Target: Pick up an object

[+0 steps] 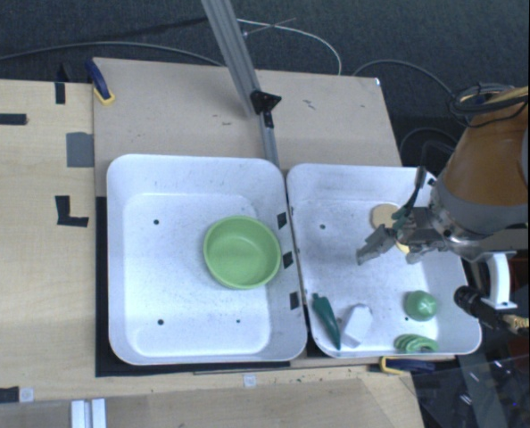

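My gripper (392, 244) is over the right bin (336, 194), reaching in from the right. Its fingers are spread apart, one grey finger (370, 248) pointing down-left, and nothing sits between them. A tan round object (384, 214) lies just behind the gripper, partly hidden by it. Toward the bin's front are a green rounded object (419, 306), a flat green piece (415, 343), a white block (358, 321) and a dark green tool (326, 320).
The left bin (149, 194) holds a green bowl (241, 252). A grey pole (238, 52) slants down to the divide between the bins. Cables lie on the dark floor behind the bench.
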`<state>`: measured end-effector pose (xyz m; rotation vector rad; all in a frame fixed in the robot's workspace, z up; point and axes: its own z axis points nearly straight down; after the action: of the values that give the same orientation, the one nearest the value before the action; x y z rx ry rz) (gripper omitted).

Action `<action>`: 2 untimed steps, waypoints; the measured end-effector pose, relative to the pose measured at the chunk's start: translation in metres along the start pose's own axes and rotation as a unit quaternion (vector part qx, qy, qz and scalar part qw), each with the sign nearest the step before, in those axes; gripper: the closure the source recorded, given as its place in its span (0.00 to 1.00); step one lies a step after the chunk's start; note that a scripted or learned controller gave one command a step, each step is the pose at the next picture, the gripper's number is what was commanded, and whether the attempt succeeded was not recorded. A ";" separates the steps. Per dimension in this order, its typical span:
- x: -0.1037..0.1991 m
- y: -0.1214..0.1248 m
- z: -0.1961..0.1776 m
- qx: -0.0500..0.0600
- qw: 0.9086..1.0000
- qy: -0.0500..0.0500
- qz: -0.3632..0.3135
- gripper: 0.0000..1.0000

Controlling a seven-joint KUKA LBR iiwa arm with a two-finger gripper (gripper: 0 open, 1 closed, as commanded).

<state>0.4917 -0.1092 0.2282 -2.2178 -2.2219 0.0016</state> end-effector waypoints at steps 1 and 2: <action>0.000 0.000 0.000 0.000 1.000 0.000 0.000 0.00; -0.005 0.002 0.045 0.003 1.000 0.000 0.001 0.00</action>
<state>0.4933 -0.1137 0.1830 -2.2169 -2.2178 0.0072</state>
